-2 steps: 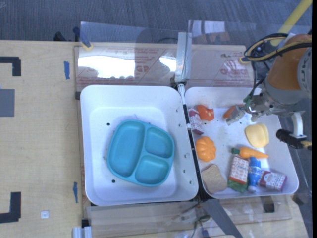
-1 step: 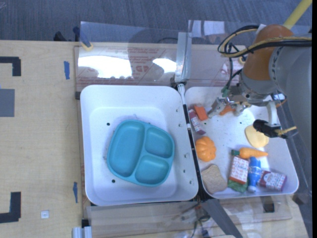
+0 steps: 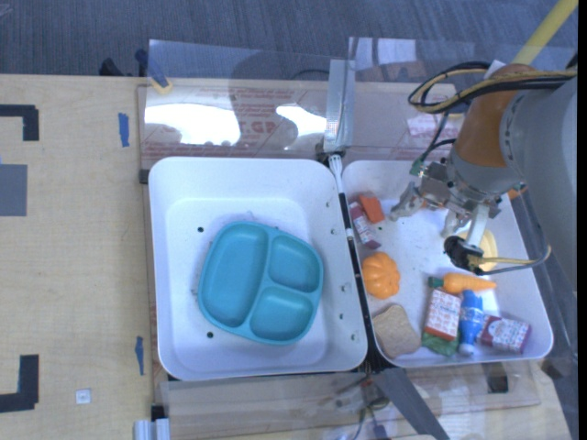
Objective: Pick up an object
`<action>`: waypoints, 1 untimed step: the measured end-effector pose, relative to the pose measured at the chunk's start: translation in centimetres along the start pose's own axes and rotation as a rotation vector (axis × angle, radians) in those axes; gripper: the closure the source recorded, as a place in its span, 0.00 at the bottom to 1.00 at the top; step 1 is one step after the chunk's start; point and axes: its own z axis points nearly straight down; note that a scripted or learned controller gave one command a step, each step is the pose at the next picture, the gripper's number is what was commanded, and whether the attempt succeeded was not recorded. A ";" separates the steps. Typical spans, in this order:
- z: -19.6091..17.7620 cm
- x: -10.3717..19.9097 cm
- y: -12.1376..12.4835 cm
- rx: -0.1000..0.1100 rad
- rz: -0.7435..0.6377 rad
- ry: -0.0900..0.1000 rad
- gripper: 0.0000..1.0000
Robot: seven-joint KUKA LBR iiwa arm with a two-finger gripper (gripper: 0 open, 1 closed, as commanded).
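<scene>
Object nearest the gripper: a small yellow item (image 3: 487, 245) lies in the right bin (image 3: 541, 337), just beside the fingertips; it looks light and smooth, possibly slippery, best taken across its narrow width.
Gripper (image 3: 456, 221): poised over the right bin's upper half; jaw opening cannot be told, nothing visibly held.
Neighbours: orange pumpkin-like toy (image 3: 381, 274), bread slice (image 3: 396, 329), small cartons (image 3: 444, 318).
Left bin (image 3: 174, 246): holds a blue divided plate (image 3: 261, 281).

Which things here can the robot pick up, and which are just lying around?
For picking up, in the right bin:
orange pumpkin
bread slice
red carton
blue bottle
carrot

Just lying around:
blue divided plate in the left bin
</scene>
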 end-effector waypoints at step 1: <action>-0.1 -5.6 -4.2 -0.002 -0.312 0.000 0.00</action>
